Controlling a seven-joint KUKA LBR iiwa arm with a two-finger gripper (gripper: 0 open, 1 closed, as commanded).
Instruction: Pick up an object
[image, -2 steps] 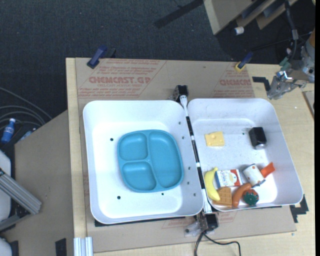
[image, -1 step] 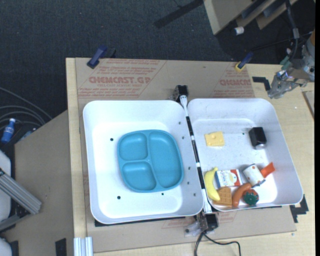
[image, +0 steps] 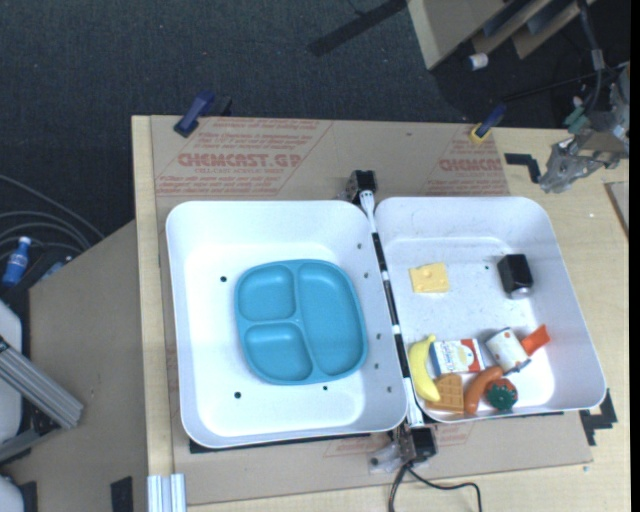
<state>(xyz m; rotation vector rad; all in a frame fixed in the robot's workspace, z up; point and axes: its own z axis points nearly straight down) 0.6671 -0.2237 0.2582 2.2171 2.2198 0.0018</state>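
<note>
Gripper (image: 568, 170) parked beyond right bin (image: 575, 285) — finger state cannot be told; a grab is likely fouled among toys crowded at near edge — banana (image: 424, 368), carrot (image: 490, 385) touching neighbours.

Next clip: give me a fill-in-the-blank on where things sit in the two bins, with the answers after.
1. The blue divided plate lies in the ___ bin.
2. The yellow cheese slice lies in the ___ bin.
3. The banana sits at the right bin's ___ edge, beside the carrot.
4. The plate has ___ compartments.

Missing words: left; right; near; three
</note>
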